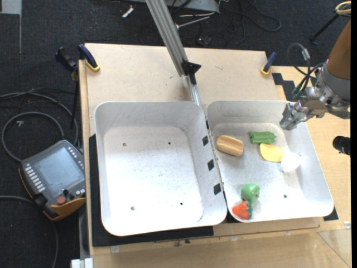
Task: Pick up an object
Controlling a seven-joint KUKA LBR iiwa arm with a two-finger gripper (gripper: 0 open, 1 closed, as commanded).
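The right bin (312, 197) holds several small items. A tan bread-like piece (230, 145) lies near its left wall. Further right are a green piece (262, 137), a yellow piece (271, 152) and a white round piece (290, 162). At the bin's front sit a green pepper (250, 192) and a red piece (241, 209), touching each other. My gripper (289, 118) hangs over the bin's back right corner, above and right of the green piece, with nothing seen in it.
The left bin (111, 121) stands beside the right one, and their walls meet along the middle. A slanted metal bar (170, 32) reaches down to the bins' back junction. Clamps sit at the bench's back corners. A teach pendant (53, 175) lies left of the bench.
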